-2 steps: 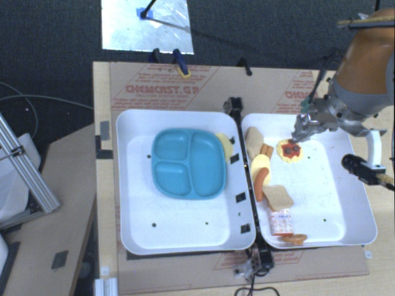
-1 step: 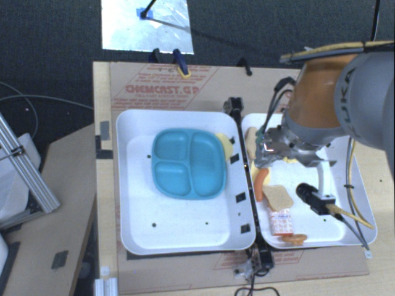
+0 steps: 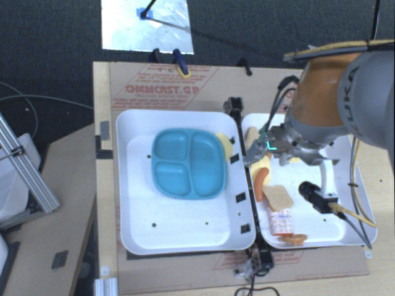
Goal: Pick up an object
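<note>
The grey arm's pincer (image 3: 266, 148) hangs low over the right white bin (image 3: 345, 232), seemingly poised for a grab; whether it is open or closed I cannot tell; beneath lie a tan bread slice (image 3: 278, 197), an orange sausage-shaped piece (image 3: 261, 179) and a small red-and-white packet (image 3: 282, 222); the glossy blue divided plate (image 3: 188, 164) sits in the left bin (image 3: 139, 227).
</note>
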### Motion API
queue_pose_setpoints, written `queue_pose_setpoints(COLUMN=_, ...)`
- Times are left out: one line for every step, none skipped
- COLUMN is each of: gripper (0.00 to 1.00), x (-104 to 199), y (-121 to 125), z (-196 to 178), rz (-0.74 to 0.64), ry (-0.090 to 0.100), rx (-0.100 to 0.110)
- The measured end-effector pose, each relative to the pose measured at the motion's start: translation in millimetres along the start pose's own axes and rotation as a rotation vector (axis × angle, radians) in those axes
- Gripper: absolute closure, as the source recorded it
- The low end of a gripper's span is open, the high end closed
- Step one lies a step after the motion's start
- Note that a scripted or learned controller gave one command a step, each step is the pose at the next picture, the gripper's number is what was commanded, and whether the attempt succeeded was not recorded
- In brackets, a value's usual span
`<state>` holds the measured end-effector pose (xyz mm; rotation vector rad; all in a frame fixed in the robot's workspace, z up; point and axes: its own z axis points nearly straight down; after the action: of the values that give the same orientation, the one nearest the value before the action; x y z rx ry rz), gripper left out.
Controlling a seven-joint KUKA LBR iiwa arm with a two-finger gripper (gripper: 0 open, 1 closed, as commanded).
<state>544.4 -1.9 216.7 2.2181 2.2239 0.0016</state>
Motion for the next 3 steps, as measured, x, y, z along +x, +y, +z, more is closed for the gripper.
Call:
queue_pose_setpoints(gripper=0.0, x=54.9, y=-13.8, z=-179.3, rz=-0.009, ry=0.004, rx=-0.018)
queue_pose_setpoints(gripper=0.0, x=133.8, y=-33.7, z=-152.0, rz=-0.009, ry=0.002, rx=0.0)
queue_pose_setpoints(gripper=0.0, x=200.5, y=-36.8, z=-228.5, rz=-0.009, ry=0.005, rx=-0.008)
